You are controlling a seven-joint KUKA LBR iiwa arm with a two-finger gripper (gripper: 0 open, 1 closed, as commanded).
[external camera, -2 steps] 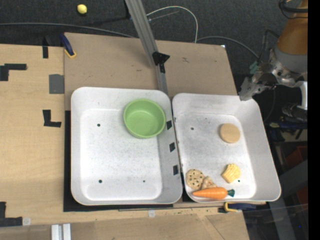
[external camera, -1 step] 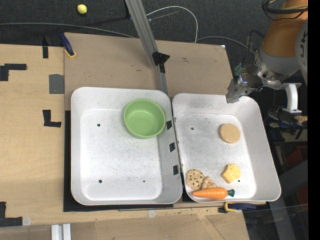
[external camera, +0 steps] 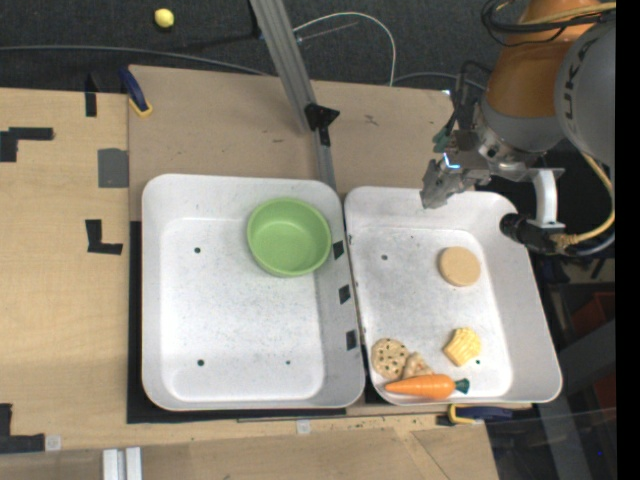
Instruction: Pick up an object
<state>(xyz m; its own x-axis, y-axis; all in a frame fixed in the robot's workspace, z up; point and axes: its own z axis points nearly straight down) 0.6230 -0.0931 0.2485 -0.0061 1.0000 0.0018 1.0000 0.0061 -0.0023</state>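
Currently grey two-finger gripper (external camera: 437, 194), jaw state unclear, hovers upper right of frame, round tan flat cookie (external camera: 459, 266) just below-right in right white bin (external camera: 530, 298).

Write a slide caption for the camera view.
Tool above right bin far edge; cookie, carrot inside; green bowl in left bin.

This is looking like a robotics lab. A grey and orange arm (external camera: 545, 78) is reaching over a plywood bench (external camera: 60, 268) that is carrying two white bins (external camera: 170, 368), one holding toy food (external camera: 425, 373) and the other a green bowl (external camera: 289, 236). Black tape marks (external camera: 98, 236) are sitting on the bench, cables (external camera: 350, 28) are trailing across dark carpet (external camera: 80, 8), and a metal pole (external camera: 280, 43) is slanting over the scene.
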